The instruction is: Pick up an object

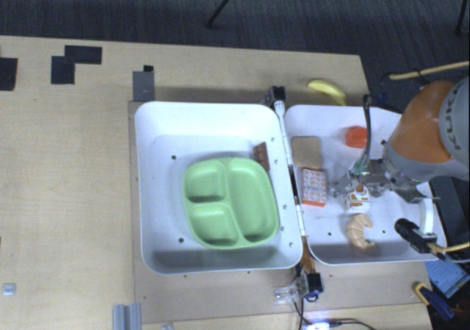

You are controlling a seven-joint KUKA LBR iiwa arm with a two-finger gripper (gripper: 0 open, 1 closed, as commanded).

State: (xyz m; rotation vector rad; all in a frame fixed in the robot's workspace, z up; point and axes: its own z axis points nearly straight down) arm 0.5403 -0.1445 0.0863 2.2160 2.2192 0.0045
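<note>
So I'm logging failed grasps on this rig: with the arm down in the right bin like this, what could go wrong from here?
The gripper sits low among crowded items: the small white and orange object beneath it lies close to the croissant, so a grasp may nudge or catch both. The arm also hangs near the right bin wall, and a sweep could shove the patterned packet aside.

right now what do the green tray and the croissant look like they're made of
Green tray: likely molded plastic, smooth with a soft sheen; uniform pale green, rounded compartments.
Croissant: tan, ridged, curved; could be real pastry or a plastic toy, too small to tell.
</note>
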